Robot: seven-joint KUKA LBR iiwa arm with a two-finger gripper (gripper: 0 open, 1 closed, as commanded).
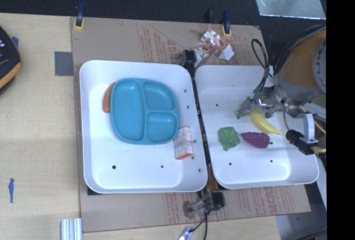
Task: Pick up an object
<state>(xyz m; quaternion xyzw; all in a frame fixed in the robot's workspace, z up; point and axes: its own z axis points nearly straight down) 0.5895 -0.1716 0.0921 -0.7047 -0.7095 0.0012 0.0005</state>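
**Op:** I have the gripper point(248, 110) low in the right bin point(222, 169), just left of the banana point(265, 123). From where I sit the approach step is in hand, not a lift.

**Second:** Is anything in the jaws?

**Op:** I see nothing between them. The fingers point(243, 111) look spread, pointing left and down toward the bin floor, with bare white under the tips. The banana lies just beside them, its upper end right at the wrist side; I can't tell if they touch.

**Second:** Other candidates?

**Op:** Green piece point(228, 138) and purple grapes point(255, 139) sit near each other, just below the banana. In the left bin point(91, 122) there's a blue plate point(145, 111) with an orange thing point(106, 98) poking out from its left edge, and a small packet point(183, 142) by the plate's lower right corner.

**Second:** So what do you want next?

**Op:** My call: the nearest target is the banana. I'd want the jaws brought over it so the fingers straddle its narrow width, then pressed down and closed before lifting. The grapes lie close under it, so a sloppy descent could nudge them.
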